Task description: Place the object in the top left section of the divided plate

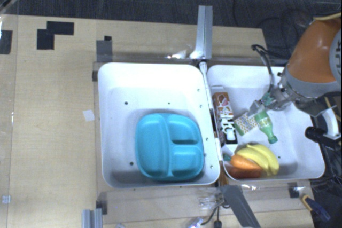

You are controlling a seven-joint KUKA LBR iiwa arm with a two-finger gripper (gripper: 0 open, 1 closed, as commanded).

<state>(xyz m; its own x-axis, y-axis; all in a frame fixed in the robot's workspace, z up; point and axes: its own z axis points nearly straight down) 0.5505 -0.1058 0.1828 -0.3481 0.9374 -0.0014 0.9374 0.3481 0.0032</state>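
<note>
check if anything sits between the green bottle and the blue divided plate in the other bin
Yes. The green bottle lies in the right bin, the blue divided plate in the left bin. Between them rise the two bins' adjoining walls, and a dark snack packet lies along the right bin's left wall.

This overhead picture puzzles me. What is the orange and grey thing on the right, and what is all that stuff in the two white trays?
The orange and grey shape is a robot arm, reaching in from the right. One camera fixed above the bench looks down at a slant. At the arm's tip is its gripper, low in the right bin by a green bottle; whether it grips anything is unclear. That bin also holds bananas, something orange and a few packets. The left bin holds a blue divided plate, where one object should go.
</note>
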